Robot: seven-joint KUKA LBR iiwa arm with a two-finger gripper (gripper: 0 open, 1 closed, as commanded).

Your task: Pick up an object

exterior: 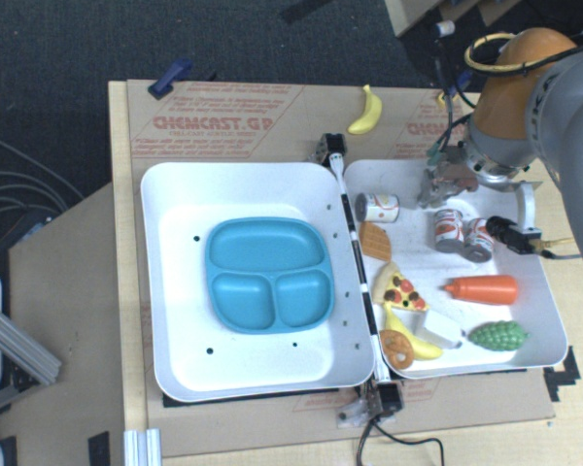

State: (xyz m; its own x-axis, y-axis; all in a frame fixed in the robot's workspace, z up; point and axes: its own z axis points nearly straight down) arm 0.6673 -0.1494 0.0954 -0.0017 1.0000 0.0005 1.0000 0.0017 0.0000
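Pick not done yet. Gripper [445, 184] low in right bin [549, 304], just above cans [460, 231] (can't tell fingers' state, nothing visibly held). Carrot [481, 288], grapes [497, 335] untouched.

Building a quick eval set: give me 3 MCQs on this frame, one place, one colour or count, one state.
1. Where does the blue divided tray lie?
A. left bin
B. right bin
C. on the cardboard

2. How many bananas show?
A. none
B. one
C. two

3. How does the orange carrot lie?
A. upright
B. on its side
C. on the tray

Key: 1 A, it sits in the left bin. 2 C, one banana on the cardboard, one banana in the right bin. 3 B, flat on the right bin floor.
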